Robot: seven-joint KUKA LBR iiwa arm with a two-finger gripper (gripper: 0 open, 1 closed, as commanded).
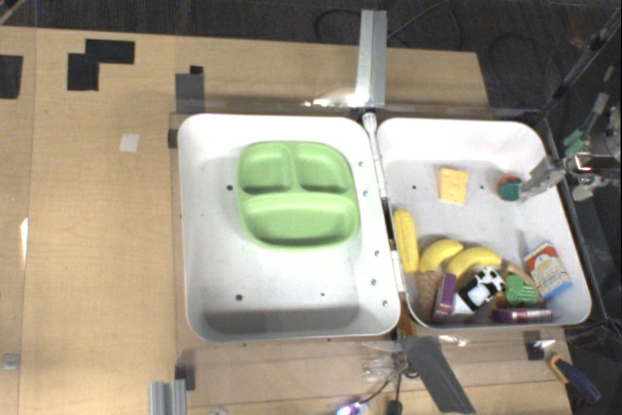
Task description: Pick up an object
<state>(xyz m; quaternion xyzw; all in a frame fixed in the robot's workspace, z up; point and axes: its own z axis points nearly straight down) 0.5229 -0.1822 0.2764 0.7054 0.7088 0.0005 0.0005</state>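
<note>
gripper (533, 181) at right bin's (466, 133) far-right wall, beside green piece (509, 189) | claw open or clenched? can't tell, too small | cheese (452, 186) left of it | risk: clips wall, or nudges piece away

Green tray (295, 192), yellow bananas (457, 257), white bins (209, 238), black-and-white toy (483, 287)

The right bin (486, 133) lay open across its far half, where a yellow cheese block (452, 186) and a small green-and-red toy (509, 189) sat apart. Its near edge was crowded: corn cob (405, 241), bananas (459, 258), a carton (547, 269). A green divided plate (295, 192) took up the left bin's (209, 238) middle.
</note>
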